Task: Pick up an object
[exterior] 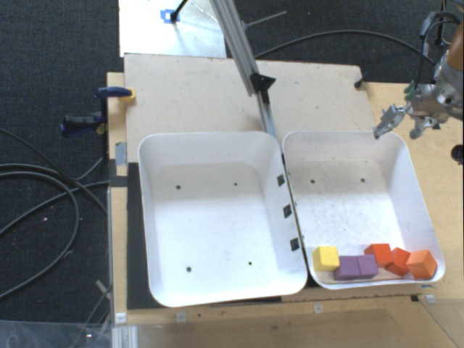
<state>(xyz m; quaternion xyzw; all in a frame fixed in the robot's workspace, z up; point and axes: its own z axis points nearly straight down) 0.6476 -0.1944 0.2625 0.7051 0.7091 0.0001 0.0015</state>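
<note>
Robotics lab, plain board counter (pixel 196 93) clamped at its edge with a blue clamp (pixel 85 124), two white bins (pixel 210 147) side by side, loose black cables (pixel 43 194) on dark carpet, slanted metal pole (pixel 239 42) overhead

1. Left bin (pixel 156 194) and right bin (pixel 413 187): both white, dotted with small dark specks.
2. Lower right of frame: yellow block (pixel 325 258), purple block (pixel 355 267), two orange blocks (pixel 378 253) (pixel 422 264), red-orange block (pixel 398 261).
3. Worktop (pixel 196 93): pale beige board.
4. Floor (pixel 51 49): dark grey carpet, black cables across it.
5. Blue clamp (pixel 114 93) with a yellow tip, upper left.
6. Pincer (pixel 404 119): silver-grey metal, upper right.
7. Black square marks (pixel 287 210) along the bins' shared edge.
</note>
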